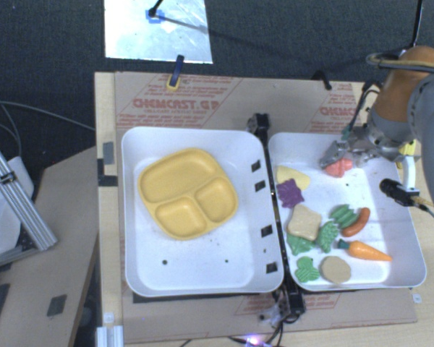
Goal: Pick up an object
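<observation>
You have even, bright overhead light; glare whitens the foil sheet (158, 19) and both bins (195, 266), shadows stay faint, and detail is slightly soft.

Red lettering reading "CHEMCAST" is printed on the brown protective sheet (202, 100) at twelve o'clock of the left bin (195, 139); the remaining characters blur.

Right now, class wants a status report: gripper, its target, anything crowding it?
Gripper low in right bin, on pink toy; grasp unconfirmed. Yellow piece nearest, apart.
</observation>
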{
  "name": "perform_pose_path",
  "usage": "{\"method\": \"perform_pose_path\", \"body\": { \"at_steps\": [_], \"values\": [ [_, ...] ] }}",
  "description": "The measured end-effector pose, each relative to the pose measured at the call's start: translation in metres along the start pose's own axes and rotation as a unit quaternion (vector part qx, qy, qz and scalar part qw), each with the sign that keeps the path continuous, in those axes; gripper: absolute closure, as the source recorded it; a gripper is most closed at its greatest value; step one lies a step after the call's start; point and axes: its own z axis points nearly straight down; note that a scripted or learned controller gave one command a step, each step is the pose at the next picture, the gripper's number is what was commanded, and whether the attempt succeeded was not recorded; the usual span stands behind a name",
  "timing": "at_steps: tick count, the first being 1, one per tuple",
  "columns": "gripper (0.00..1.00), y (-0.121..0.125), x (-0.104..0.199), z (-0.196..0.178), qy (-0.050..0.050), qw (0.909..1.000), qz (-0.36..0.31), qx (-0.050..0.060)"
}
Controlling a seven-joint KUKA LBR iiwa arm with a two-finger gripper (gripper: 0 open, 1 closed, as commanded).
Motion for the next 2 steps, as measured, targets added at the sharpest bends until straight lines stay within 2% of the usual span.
{"method": "perform_pose_path", "body": {
  "at_steps": [1, 2],
  "values": [
    [1.0, 0.0, 0.003, -0.012, 0.0, 1.0, -0.002, 0.0],
    [1.0, -0.001, 0.088, -0.003, 0.003, 1.0, -0.005, 0.003]
  ]
}}
